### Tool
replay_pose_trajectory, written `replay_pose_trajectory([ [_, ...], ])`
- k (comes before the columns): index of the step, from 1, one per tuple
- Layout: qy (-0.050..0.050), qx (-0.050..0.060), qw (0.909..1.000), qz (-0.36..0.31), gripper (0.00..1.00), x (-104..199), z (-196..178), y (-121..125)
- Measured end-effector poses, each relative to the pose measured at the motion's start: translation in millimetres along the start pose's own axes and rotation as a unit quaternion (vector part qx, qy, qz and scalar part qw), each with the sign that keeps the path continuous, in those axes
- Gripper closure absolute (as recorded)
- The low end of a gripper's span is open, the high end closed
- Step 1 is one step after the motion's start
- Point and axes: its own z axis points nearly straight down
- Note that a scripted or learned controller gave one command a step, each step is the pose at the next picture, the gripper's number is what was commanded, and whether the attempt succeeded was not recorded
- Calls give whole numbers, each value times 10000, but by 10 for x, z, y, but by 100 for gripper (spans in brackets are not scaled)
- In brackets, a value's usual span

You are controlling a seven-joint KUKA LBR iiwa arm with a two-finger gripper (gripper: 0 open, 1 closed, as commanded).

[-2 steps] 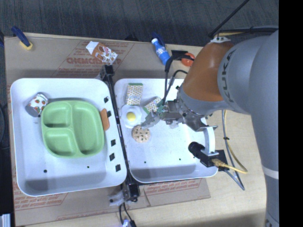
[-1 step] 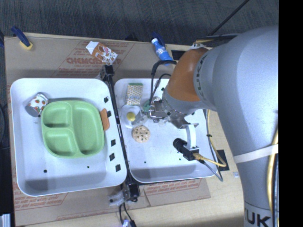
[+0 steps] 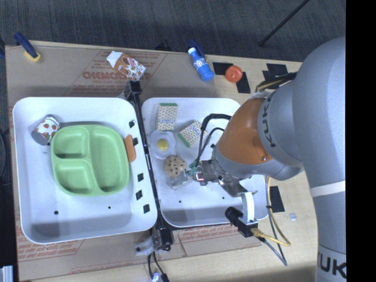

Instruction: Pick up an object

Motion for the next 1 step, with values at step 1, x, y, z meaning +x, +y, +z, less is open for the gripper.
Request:
replay_pose_trajectory([
  [1,4,-24,10000,9,0,209,-13,754],
])
